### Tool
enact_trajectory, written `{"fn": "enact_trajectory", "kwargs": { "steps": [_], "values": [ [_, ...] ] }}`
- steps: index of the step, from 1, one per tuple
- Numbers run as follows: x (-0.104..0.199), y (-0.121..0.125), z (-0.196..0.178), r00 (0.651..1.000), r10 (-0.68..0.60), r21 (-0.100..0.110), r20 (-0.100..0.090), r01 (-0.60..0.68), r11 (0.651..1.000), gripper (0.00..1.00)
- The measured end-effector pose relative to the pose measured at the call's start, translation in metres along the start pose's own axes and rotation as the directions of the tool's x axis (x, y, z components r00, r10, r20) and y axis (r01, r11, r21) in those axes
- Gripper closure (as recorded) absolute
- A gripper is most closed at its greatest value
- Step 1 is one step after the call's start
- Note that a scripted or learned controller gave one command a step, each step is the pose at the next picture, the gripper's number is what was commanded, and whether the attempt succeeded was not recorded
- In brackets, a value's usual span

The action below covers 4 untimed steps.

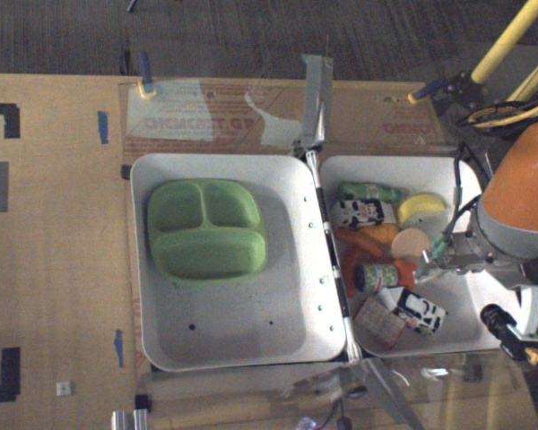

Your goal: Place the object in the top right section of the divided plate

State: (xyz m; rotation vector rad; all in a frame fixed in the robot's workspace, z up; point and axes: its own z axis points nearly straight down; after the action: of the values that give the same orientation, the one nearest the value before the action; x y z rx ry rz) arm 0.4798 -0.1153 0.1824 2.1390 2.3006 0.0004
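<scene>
A green divided plate (206, 227) lies in the left white bin (224, 339), in its upper left part, with nothing showing in its sections. My gripper (435, 260) hangs low over the right bin (471, 334), among the clutter. It is just right of a round beige disc (410, 241) and a small can with a green lid (377, 277). I cannot make out anything held in it.
The right bin also holds a green bottle (369, 192), a cow-patterned carton (362, 212), a yellow fruit (421, 207), an orange carrot (368, 237), a second cow-patterned carton (419, 311) and a brown packet (379, 322). A ridge where the two bins meet (327, 249) separates them.
</scene>
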Motion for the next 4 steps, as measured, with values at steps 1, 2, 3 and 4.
{"fn": "enact_trajectory", "kwargs": {
  "steps": [1, 2, 3, 4],
  "values": [
    [-0.017, -0.002, 0.071, 0.994, 0.106, 0.001, 0.0, -0.106, 0.994, 1.0],
    [0.065, 0.005, -0.001, 0.999, -0.037, 0.002, 0.0, 0.037, 0.999, 1.0],
    [0.149, 0.01, -0.001, 1.0, 0.011, 0.002, 0.0, -0.011, 1.0, 1.0],
    [0.223, 0.016, -0.058, 1.0, -0.003, 0.002, 0.001, 0.003, 1.0, 1.0]
  ]
}}
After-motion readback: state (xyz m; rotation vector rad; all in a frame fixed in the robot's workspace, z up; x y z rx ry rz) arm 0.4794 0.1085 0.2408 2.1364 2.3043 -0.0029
